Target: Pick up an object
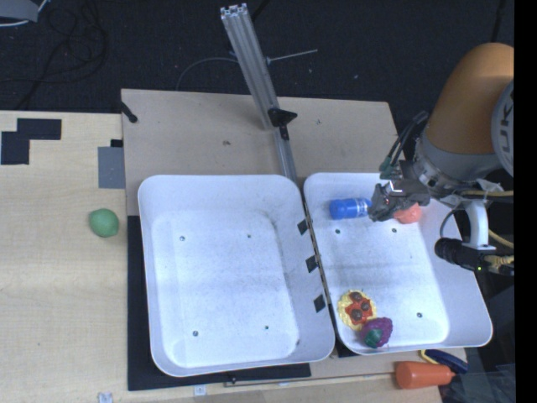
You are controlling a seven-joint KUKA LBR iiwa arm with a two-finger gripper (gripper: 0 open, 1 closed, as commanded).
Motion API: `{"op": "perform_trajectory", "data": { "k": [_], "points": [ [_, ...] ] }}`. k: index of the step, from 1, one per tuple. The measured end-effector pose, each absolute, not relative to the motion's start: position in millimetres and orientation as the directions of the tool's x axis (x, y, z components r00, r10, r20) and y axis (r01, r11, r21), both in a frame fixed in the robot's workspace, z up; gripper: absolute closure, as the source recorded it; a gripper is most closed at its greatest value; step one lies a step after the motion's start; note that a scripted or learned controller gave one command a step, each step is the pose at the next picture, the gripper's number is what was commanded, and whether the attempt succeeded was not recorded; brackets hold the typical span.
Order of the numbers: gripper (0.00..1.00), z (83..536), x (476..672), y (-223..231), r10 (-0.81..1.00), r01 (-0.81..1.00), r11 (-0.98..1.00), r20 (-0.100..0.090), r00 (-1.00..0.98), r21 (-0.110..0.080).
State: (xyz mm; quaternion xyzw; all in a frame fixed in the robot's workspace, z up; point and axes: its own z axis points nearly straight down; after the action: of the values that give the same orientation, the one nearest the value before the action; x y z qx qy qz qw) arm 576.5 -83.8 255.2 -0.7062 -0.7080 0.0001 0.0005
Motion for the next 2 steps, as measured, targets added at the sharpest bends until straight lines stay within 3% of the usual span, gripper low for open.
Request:
{"op": "perform_trajectory", "data": {
  "k": [2],
  "points": [
    [1.00, 258.0, 616.2, 10.6, 1.000, 1.000, 0.003, 0.000, -0.003, 0.000]
  ]
}}
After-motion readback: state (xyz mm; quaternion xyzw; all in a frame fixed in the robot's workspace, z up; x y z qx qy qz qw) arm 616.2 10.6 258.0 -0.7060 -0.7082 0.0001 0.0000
